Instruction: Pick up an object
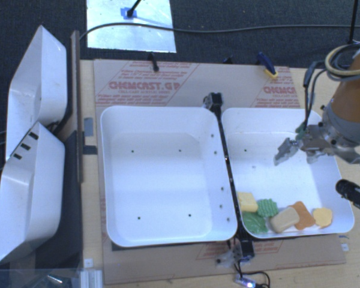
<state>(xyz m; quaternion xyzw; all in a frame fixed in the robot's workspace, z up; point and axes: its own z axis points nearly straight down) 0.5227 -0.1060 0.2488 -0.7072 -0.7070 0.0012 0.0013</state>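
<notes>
Sponges (285,219) clustered in the right bin (270,131) look soft, light, best pinched across their middles; the claw (286,150) hangs empty, parted.

Pretty sure we're looking at a robotics lab here, not anybody's home. We're seeing a grey and orange robot arm (348,101) reaching in over a bench (168,80) that's wearing a sheet of protective film printed with a brand name. Two plain white bins (162,125) are sitting clamped side by side, spare white bins (36,83) are leaning off to the left, and loose cables (228,29) are trailing over dark carpet (36,5). A metal plate (132,14) is lying on the floor too.
</notes>
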